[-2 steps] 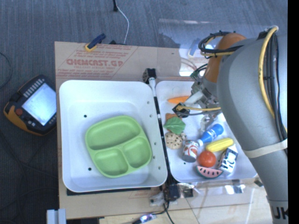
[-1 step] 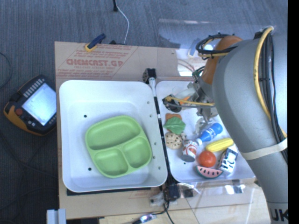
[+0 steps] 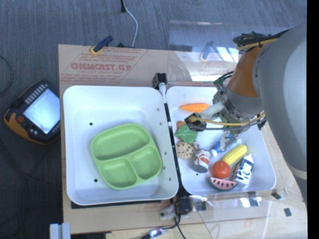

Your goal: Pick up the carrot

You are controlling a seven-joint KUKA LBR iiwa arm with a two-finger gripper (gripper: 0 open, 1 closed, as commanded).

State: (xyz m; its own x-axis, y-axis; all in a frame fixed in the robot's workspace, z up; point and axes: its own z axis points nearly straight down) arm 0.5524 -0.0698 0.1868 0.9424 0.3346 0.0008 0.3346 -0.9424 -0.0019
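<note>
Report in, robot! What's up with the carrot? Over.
Gripper low over right bin, beside yellow toy. Carrot lying loose at bin's far end, apart from gripper. Nothing on top of it.

Brown backing sheet (image 3: pixel 79 78) under the bins, far edge toward the far-left corner: red outlined capitals, "CHEMCAST GP". Finer red lines above and below it are too small to read. Blue-and-white carton (image 3: pixel 244 169) near the right bin's (image 3: pixel 179 96) near-right corner has dark marks, illegible. Pendant screen (image 3: pixel 42 108) off the sheet's left edge is glared, nothing readable.
</note>
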